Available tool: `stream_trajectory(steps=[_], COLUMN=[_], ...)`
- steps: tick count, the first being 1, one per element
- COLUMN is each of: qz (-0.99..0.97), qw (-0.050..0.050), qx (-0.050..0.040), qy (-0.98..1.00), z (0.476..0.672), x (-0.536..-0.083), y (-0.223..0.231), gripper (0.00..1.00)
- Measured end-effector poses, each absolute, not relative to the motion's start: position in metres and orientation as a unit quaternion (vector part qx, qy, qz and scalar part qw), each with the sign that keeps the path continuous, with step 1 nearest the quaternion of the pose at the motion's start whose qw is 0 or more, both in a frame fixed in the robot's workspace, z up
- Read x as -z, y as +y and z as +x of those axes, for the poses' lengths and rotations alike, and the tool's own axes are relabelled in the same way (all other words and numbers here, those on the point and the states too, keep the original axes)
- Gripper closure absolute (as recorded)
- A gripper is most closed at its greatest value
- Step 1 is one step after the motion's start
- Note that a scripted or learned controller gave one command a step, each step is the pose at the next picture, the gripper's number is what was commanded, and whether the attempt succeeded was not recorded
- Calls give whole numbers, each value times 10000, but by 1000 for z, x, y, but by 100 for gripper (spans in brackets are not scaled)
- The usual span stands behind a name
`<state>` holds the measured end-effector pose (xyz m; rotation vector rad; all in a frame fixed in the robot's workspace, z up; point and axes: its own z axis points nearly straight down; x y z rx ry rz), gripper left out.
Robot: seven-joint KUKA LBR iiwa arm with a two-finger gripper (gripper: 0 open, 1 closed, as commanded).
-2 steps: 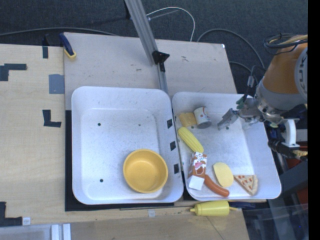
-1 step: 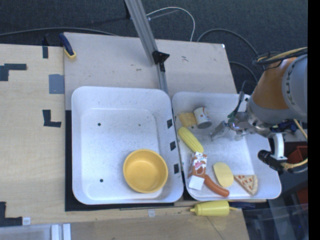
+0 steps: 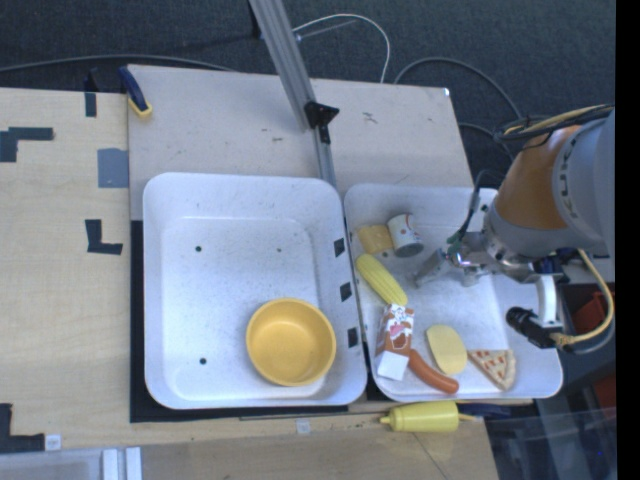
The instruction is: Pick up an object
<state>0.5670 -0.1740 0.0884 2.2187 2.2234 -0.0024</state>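
The biggest things here are the two white bins sitting side by side on the bench: the left bin (image 3: 180,218) is holding just a yellow bowl (image 3: 291,341) down near its front right corner, and the right bin (image 3: 520,383) is carrying all the toy food. The grey arm (image 3: 560,193) with its orange band is reaching in from the right and hanging over the right bin's upper right part, with the gripper (image 3: 432,268) pointing left toward the middle of that bin. Honestly I can't tell the state of the claw, it's too dark and blurry there. Nothing is visibly sitting in it. Just beyond the gripper tip a small grey can (image 3: 404,234) is lying on its side, with a yellow cheese chunk (image 3: 374,239) beside it. Below those, a corn cob (image 3: 381,279) is lying at a slant, then a small carton (image 3: 397,340), a sausage (image 3: 433,376), a pale yellow oval piece (image 3: 446,348) and a pizza slice (image 3: 493,367). A yellow mustard bottle (image 3: 425,417) is lying outside the bin on the front edge.
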Motion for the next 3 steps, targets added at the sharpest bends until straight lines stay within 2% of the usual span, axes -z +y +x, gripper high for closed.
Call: stream_trajectory(steps=[1, 3], qz=[7060, 7066], qw=[-4, 27], qx=[6, -12], qy=[7082, 7076], z=[567, 562], x=[-99, -218], y=[-173, -185], gripper=[100, 100])
